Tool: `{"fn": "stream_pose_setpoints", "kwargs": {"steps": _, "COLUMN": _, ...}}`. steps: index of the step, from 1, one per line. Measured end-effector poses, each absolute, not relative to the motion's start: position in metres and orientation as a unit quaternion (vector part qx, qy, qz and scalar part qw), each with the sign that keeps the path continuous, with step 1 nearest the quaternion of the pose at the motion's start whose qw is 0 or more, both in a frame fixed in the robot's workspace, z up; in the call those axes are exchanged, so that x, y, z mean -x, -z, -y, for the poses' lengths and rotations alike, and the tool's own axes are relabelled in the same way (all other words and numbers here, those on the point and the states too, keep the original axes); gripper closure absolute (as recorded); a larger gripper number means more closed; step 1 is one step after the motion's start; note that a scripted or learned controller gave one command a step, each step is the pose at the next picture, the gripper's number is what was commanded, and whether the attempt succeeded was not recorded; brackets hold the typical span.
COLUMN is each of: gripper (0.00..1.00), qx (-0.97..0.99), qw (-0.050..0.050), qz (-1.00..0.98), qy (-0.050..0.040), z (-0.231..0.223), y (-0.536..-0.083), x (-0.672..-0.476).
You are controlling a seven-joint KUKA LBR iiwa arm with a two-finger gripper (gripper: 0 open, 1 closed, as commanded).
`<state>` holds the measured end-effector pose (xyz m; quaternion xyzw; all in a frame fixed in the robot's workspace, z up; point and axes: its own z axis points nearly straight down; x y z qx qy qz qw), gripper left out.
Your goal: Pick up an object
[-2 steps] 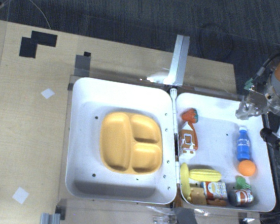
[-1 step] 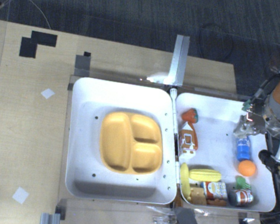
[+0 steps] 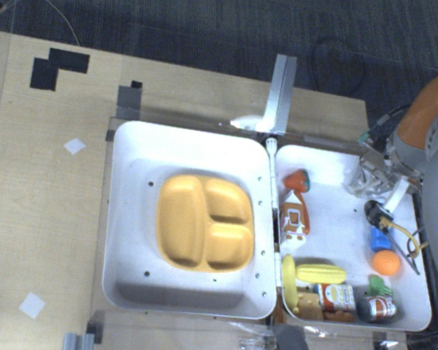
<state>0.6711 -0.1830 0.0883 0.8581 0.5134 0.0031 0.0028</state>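
Note:
My gripper (image 3: 368, 182) hangs over the back right corner of the right bin (image 3: 332, 175), below the grey arm with its orange band. It is apart from all the objects. In this bin lie a red and green strawberry-like toy (image 3: 297, 180), a white and orange carton (image 3: 295, 219), a yellow corn-like piece (image 3: 319, 272), a labelled can (image 3: 337, 296), a red can (image 3: 377, 309), an orange ball (image 3: 386, 263) and a small blue item (image 3: 380, 241). The blue item and the ball are the nearest to the gripper, a little in front of it.
The left bin (image 3: 132, 199) holds a yellow divided tray (image 3: 205, 223) at its middle. A metal post (image 3: 281, 94) rises behind the wall between the bins. Black markers (image 3: 57, 67) lie on the wooden bench at the far left.

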Motion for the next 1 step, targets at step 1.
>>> {"fn": "stream_pose_setpoints", "kwargs": {"steps": 1, "gripper": 0.00, "qx": -0.859, "qw": -0.001, "qz": -0.512, "qy": 0.0019, "z": 0.1856, "y": -0.0862, "x": -0.6677}}
